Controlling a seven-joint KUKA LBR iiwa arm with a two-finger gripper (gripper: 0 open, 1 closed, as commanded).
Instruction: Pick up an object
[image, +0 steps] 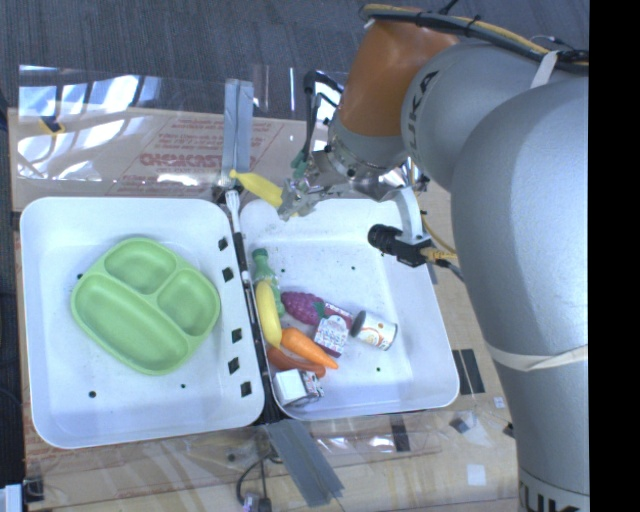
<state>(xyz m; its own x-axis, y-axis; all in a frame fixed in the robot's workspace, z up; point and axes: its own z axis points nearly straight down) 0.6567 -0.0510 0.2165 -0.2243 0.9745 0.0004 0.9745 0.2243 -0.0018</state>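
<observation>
The pincer (297, 203) was seen above the far left corner of the right bin (420, 350), hanging from the grey arm (520, 200) with its orange band (385, 65). A yellow banana-shaped piece (256, 186) was noted beside its tips, over the far end of the divider between the bins; whether the piece was gripped, or whether the tips were parted or closed, could not be told.

Nearest the camera, a small white and silver can (296, 387) was recorded lying at the near left corner of the right bin. Just beyond it, an orange carrot (308, 348) was seen lying slantwise, touching a dark purple grape cluster (303, 305) and a small labelled packet (332, 331). A little can (374, 331) with a red and yellow label was noted on its side just right of the packet. Along the left wall of that bin, a yellow corn-like piece (267, 311) was seen lying lengthwise, with a green-capped bottle (262, 265) at its far end.

In the left bin (60, 400), a green divided plate (146, 303) with three compartments was recorded lying flat near the middle.

Beyond both bins, a printed cardboard sheet (180, 150) under clear plastic was seen on the surface.
</observation>
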